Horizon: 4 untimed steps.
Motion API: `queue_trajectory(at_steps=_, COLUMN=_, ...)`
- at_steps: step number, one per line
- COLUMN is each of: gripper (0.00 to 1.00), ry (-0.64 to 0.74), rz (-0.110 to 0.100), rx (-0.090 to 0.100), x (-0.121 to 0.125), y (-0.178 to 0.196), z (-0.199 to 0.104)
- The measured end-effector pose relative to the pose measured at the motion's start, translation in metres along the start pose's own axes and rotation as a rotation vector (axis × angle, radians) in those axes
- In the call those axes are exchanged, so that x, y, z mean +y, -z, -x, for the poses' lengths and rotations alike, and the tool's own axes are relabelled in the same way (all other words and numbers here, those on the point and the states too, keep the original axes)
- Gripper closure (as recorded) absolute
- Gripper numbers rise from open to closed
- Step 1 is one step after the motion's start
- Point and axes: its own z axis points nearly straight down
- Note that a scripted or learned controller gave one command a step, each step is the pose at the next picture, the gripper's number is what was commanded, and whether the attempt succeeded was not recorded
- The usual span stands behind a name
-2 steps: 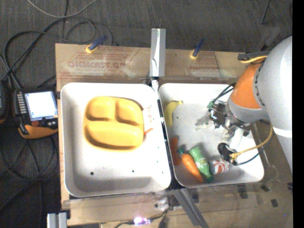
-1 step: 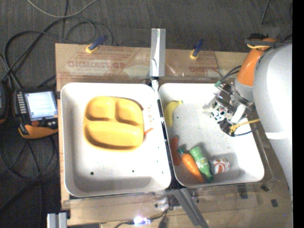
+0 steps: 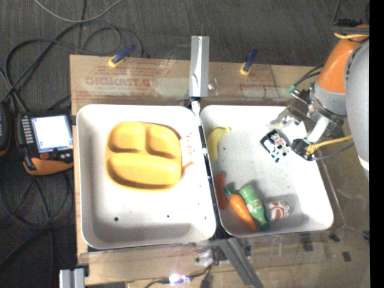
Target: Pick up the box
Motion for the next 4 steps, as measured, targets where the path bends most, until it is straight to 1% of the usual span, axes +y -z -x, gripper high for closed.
queue_trajectory(at_steps=1, gripper=0.0, ry=0.085, rz=-0.005, rx=0.003, x=-0.093, y=-0.035, z=0.075)
queue_trajectory(at_steps=2, gripper=0.0, ry=0.097, rz=0.011, rx=0.007, x=-0.119, y=-0.1, z=0.04)
queue_trajectory(at_steps=3, gripper=0.0, ry=0.048, rz=0.013, rx=0.007, x=-0.054, y=-0.1, z=0.032)
queue_trajectory(at_steps=4, gripper=0.0, ry=0.048, rz=0.013, rx=0.007, x=-0.054, y=-0.1, z=0.032)
